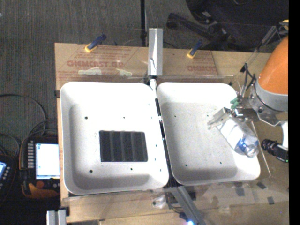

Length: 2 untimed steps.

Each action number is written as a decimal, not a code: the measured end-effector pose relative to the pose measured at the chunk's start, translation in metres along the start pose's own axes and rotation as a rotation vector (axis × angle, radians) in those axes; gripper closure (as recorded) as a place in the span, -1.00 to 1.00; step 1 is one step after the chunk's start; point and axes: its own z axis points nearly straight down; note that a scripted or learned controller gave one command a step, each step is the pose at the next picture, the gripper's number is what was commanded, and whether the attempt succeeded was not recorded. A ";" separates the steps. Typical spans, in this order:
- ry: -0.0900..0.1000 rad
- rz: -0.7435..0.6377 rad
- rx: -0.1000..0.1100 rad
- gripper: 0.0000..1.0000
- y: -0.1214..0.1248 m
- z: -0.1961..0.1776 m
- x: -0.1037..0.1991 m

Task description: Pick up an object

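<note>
Two shallow white bins sit side by side in the camera view, and the left bin (75, 125) carries a dark ribbed tray (123, 146) lying flat near its middle. The right bin (197, 139) holds what appears to be a small clear plastic bottle (243, 139) with a bluish end, lying tilted against the bin's right-hand wall. The gripper (228, 115) hangs over that side of the bin, just above and to the left of the bottle, with pale metal parts splayed outward; whether anything sits between its fingers cannot be told, nor how far apart they stand. The bottle looks light, thin-walled and smooth, so it would likely slip or crumple under a hard squeeze; across the middle of its body seems the safest place to close on. Its transparency blurs its outline against the white bin, and the wrist hardware overlaps its upper end. The arm's orange band (276, 71) is cut off at the frame's right.
</note>
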 end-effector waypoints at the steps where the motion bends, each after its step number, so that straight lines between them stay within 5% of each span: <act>1: -0.001 -0.509 -0.004 -1.00 0.022 0.005 0.006; 2: -0.003 -0.225 -0.004 -1.00 0.001 -0.072 -0.004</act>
